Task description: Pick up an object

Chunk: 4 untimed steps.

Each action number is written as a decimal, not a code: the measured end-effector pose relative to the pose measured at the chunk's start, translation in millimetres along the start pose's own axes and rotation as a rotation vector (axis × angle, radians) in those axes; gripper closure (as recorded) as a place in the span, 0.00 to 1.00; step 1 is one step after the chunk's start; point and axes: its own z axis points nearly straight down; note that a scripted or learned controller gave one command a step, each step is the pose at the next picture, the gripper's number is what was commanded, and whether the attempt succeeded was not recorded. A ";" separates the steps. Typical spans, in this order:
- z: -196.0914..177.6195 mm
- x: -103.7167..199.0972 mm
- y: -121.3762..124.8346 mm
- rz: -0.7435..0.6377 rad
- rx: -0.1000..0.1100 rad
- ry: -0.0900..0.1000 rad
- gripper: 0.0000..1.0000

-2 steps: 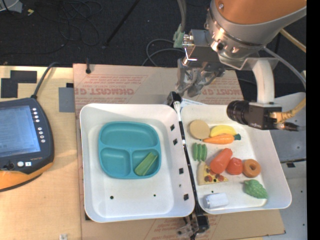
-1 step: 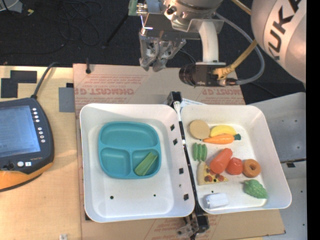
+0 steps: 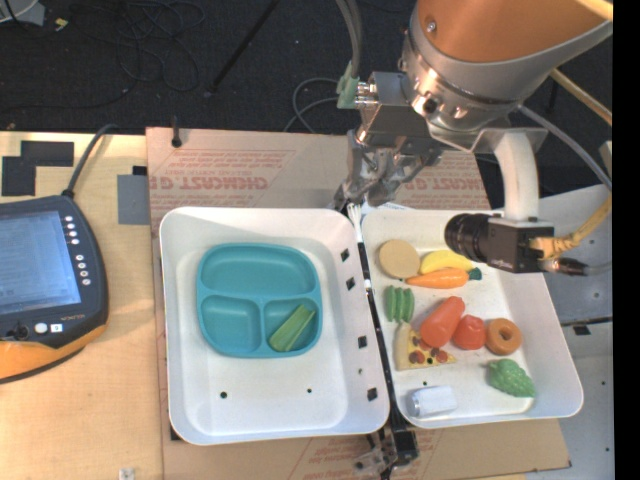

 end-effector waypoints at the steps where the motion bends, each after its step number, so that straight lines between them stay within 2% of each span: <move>1: 2.9 54.0 31.4 -0.008 0.001 0.000 1.00; 2: -7.4 51.7 30.6 -0.006 0.004 -0.003 1.00; 3: 4.1 81.7 84.4 -0.008 0.002 -0.002 1.00; 4: 0.5 49.5 6.8 -0.006 0.002 0.000 1.00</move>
